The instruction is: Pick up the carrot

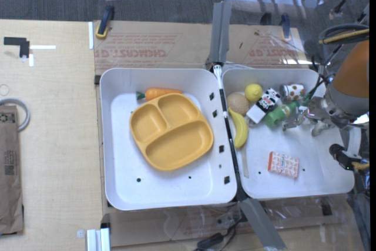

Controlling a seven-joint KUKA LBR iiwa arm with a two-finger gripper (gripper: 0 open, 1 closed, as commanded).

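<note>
We take the yellow plate (171,131) as our landmark: it lies in the left bin (111,144), tilted across the middle, with 3 compartments and nothing in them. The carrot (163,92) lies just behind the plate's far rim, touching or nearly touching it, its green top pointing left. It rests on the bin floor, not on the plate, wedged in the narrow strip between the plate and the bin's far wall. We judge that this makes the pick awkward: there is little room on either long side.

The arm (352,76) sits well to the right of the plate, over the right side of the right bin (294,185). Its hand (305,120) hangs low near the clutter there, and we cannot tell how it is set, because the metal parts blur into the things around it. We see nothing gripped in it.

Right of the plate, past the divider between the 2 bins, lie a banana (238,127), a brown round fruit (238,103) and a lemon (253,91), bunched against the divider side. Further right lie a black and white toy (268,100), a green bottle (277,114) and a small can (293,90). An orange packet (283,163) lies apart, nearer the front.

Since the hand is over the wrong bin, we judge the pick has not begun. It must cross the divider and come down behind the plate, probably with its grip across the carrot's width.
</note>
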